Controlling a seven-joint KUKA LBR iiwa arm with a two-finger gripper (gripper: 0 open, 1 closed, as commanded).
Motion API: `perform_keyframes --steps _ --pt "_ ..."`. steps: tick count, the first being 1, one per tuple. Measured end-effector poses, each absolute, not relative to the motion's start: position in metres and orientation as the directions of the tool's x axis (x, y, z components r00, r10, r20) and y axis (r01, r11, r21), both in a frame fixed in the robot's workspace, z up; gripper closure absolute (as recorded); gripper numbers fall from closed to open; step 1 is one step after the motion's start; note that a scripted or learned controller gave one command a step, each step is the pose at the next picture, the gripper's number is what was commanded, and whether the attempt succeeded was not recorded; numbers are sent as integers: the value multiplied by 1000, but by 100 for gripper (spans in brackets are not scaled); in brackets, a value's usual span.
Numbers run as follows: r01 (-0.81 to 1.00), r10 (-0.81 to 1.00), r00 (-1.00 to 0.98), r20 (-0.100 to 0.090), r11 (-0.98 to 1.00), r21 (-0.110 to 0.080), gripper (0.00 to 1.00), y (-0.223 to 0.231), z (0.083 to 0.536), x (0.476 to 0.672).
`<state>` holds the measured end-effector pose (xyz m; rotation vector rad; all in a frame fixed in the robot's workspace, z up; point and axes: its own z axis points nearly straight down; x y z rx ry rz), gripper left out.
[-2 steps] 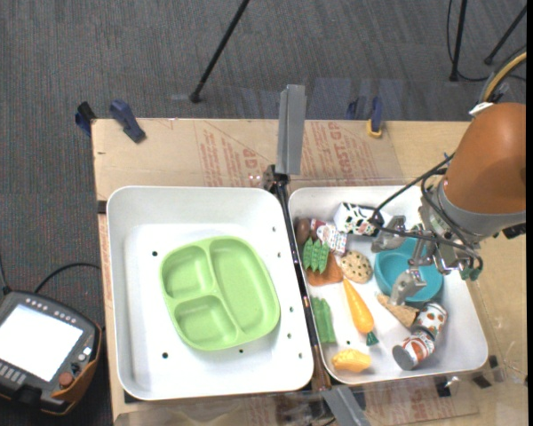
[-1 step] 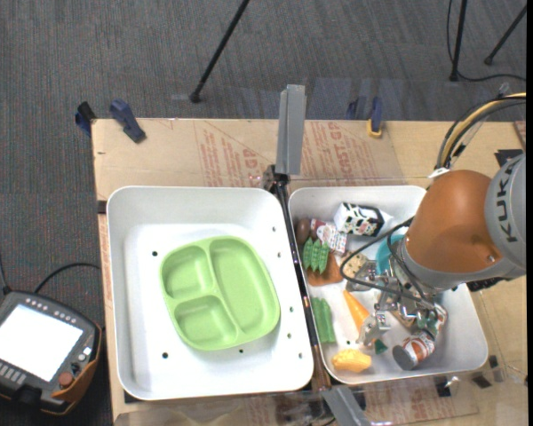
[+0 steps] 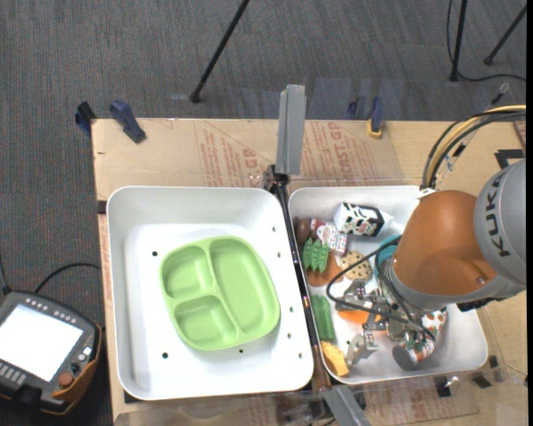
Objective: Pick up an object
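Observation:
The right bin (image 3: 475, 349) holds a jumble of small objects. A black-and-white cow-patterned carton (image 3: 357, 218) lies at its far side, with a green ridged piece (image 3: 316, 256) and a brown piece (image 3: 302, 230) near the left wall. A yellow-orange wedge (image 3: 334, 358) sits at the near left corner. My gripper (image 3: 386, 337) hangs low over the near middle of this bin, under the orange wrist band (image 3: 440, 247). It is just above an orange object (image 3: 354, 307) and beside a grey, red and white object (image 3: 415, 351). The arm hides the things beneath it.
The left bin (image 3: 133, 238) holds a light green divided plate (image 3: 219, 291). A grey upright post (image 3: 290, 131) stands behind the seam between the bins. Black cables (image 3: 351, 278) loop from the wrist over the right bin. A teach pendant (image 3: 35, 344) lies at lower left.

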<state>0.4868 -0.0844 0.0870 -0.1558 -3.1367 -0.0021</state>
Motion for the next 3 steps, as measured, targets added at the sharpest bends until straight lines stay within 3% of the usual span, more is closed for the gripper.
perform_keyframes --steps 1,2,3 --pt "288 288 -958 -1 958 1 0 -84 88 602" --pt "424 424 -906 4 906 -1 0 -114 86 504" --pt "360 360 -933 -2 933 2 0 -106 88 579"
